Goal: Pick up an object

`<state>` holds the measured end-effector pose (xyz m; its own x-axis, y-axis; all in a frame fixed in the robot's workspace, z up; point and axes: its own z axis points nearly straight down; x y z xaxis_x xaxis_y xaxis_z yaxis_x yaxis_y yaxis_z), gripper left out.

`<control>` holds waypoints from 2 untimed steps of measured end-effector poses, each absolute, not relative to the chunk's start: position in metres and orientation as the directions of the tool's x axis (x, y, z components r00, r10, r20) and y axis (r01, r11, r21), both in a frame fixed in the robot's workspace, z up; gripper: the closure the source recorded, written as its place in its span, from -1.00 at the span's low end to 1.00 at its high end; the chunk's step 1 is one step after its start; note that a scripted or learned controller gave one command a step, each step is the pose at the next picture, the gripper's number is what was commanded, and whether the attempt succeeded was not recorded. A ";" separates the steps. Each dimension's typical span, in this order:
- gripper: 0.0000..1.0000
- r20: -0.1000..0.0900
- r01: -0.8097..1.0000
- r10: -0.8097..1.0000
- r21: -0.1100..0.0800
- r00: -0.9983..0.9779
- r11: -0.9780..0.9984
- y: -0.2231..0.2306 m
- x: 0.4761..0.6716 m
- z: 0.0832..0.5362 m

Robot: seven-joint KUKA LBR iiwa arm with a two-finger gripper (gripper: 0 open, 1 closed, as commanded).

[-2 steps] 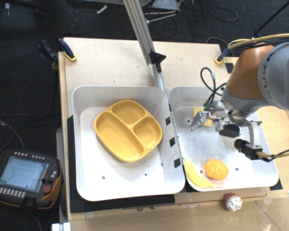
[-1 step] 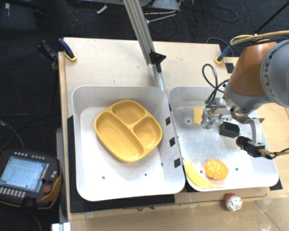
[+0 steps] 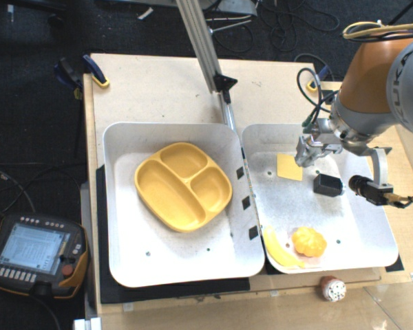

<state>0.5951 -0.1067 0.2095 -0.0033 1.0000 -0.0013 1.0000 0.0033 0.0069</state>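
Camera view: we're hovering the gripper [image 3: 305,158] over the right bin [image 3: 372,249], right beside the yellow card [image 3: 289,167]; can't tell its opening, nothing visibly held. Card's looking thin, light and flat, so we're thinking edge grip, likely slippery.
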 end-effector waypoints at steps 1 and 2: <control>1.00 -0.002 1.000 1.000 0.008 -0.004 0.004 -0.103 0.597 0.273; 1.00 -0.001 1.000 1.000 0.004 -0.003 0.003 -0.103 0.598 0.297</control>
<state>0.5976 -0.1033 0.2971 -0.0033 1.0000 -0.0009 1.0000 0.0033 0.0041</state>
